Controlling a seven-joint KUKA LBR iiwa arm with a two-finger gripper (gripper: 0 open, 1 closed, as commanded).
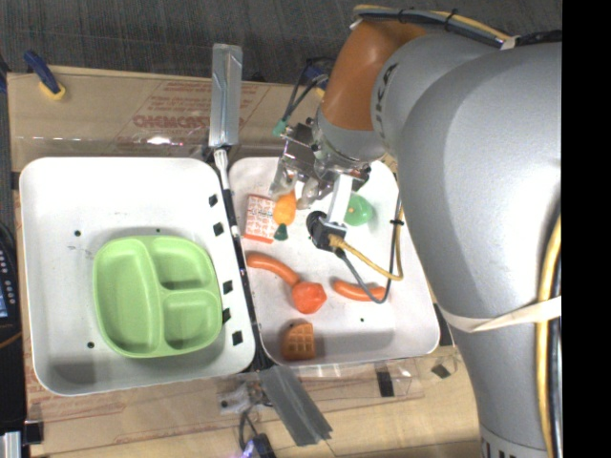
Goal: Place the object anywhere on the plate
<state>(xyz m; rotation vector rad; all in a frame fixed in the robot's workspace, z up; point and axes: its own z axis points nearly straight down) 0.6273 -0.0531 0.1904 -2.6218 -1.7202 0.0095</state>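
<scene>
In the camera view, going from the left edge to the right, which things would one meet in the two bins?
Green plate → red and white packet → long orange sausage → waffle → red-orange tomato → short orange sausage. The small orange piece and the green toy under the tool are left out.

Bench (115,113) bears 2 white bins (48,256).

End effector (298,191) low in right bin (410,324) over small orange object (284,209) (grasp unclear); green plate (158,296) in left bin (57,256).
</scene>
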